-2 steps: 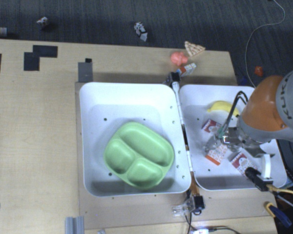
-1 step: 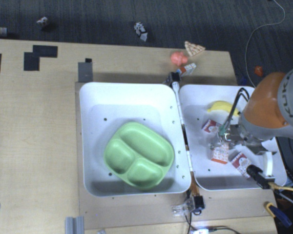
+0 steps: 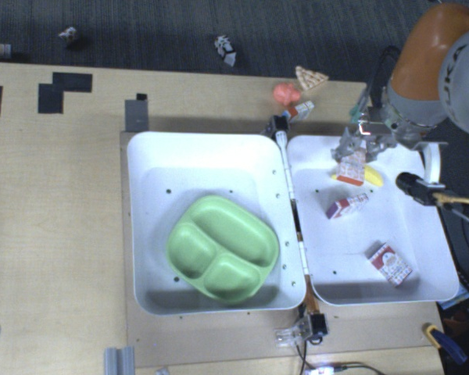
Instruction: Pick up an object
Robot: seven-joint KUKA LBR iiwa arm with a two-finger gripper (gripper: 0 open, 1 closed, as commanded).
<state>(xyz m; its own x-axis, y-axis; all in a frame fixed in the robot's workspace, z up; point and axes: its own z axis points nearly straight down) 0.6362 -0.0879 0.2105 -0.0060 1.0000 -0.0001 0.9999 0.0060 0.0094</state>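
Tool point(image 3: 358, 148) over small carton point(image 3: 351, 169); its grip cannot be told, yellow item point(image 3: 373, 178) half hidden

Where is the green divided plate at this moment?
The green divided plate lies in the left bin, toward its front, across the divider from the right bin.

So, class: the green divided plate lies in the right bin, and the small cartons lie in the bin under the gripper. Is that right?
Not quite. The camera view shows the green plate in the left bin, not the right. The rest stands: the cartons lie in the right bin, under the gripper.
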